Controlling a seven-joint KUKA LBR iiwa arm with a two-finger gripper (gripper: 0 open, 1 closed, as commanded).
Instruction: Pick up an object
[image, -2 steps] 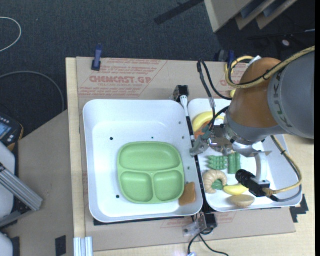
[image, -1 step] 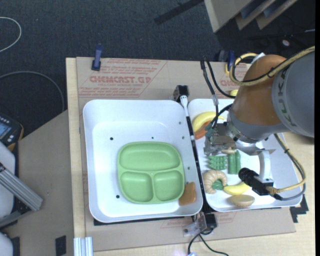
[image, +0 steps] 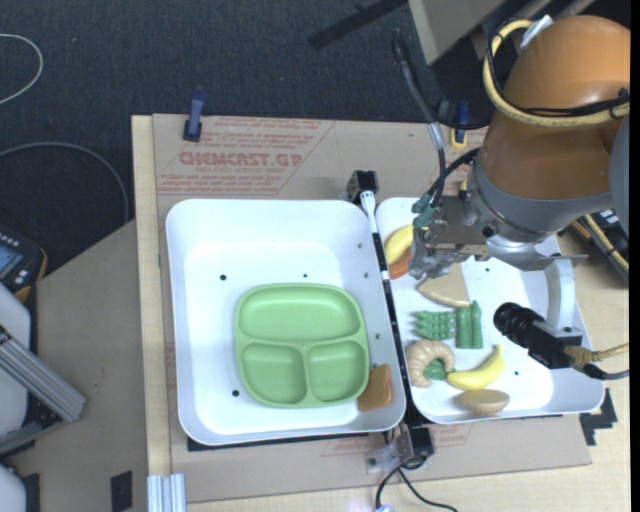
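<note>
My gripper (image: 432, 262) hangs low over the far left part of the right bin (image: 575, 400), under the grey and orange wrist. Just left of it lie a yellow piece (image: 400, 242) and a small orange piece (image: 399, 268), against the bin's left wall. A beige slice (image: 445, 292) lies right below the gripper. Nearer the front are two green ridged pieces (image: 450, 326), a tan croissant (image: 428, 356) with a green bit beside it, a yellow banana (image: 478, 370) and a beige oval (image: 484, 402).
The left bin (image: 200, 300) holds a green divided plate (image: 300, 343) and a brown piece (image: 376, 388) in its front right corner. A black clip (image: 361, 185) sits at the far end of the wall between the bins.
</note>
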